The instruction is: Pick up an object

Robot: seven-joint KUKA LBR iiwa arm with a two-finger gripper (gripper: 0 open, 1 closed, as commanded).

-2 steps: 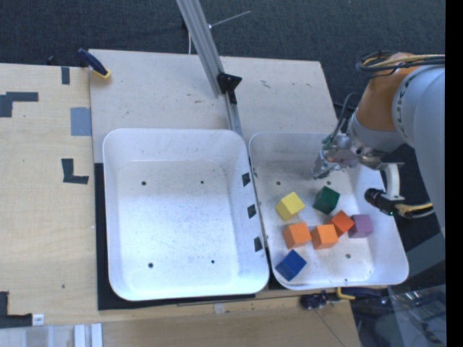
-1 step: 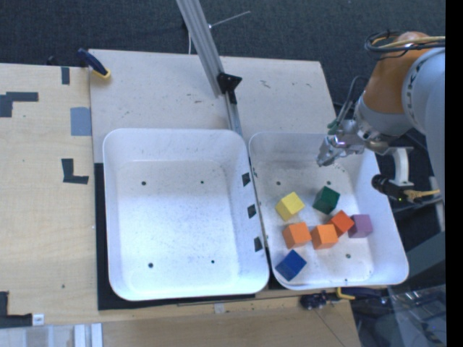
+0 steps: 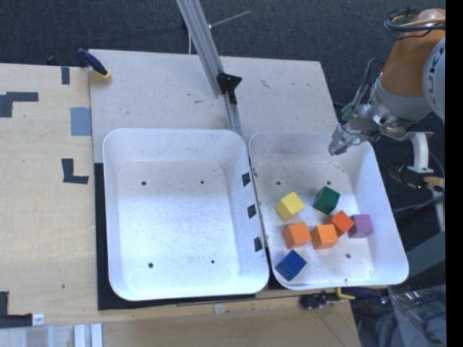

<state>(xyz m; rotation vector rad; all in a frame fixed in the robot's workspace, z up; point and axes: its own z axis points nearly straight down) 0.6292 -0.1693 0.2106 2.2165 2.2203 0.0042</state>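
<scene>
The grey arm with its orange band reaches in from the right, and its two-finger gripper [image 3: 340,146] hangs over the far right corner of the right-hand shallow white bin [image 3: 385,215], tips pointing down toward the bin's back wall. Whether those tips are apart or together, I cannot tell from this angle, and nothing shows between them. Down in the near half of that bin sits the whole cluster of small blocks: a yellow cube [image 3: 289,205] to the left, a dark green cube [image 3: 327,199] just to its right, and below them a row with an orange cube [image 3: 296,233], a second orange cube [image 3: 325,236] beside it, a third orange-red block [image 3: 341,222] touching that one, and a purple cube [image 3: 360,225] at the right end. A blue cube [image 3: 291,264] lies nearest the front edge, apart from the rest. All the blocks are well apart from the gripper. The left-hand white bin [image 3: 116,157] sits alongside, and a slanted metal rail [image 3: 202,38] crosses the bench above the two.
</scene>
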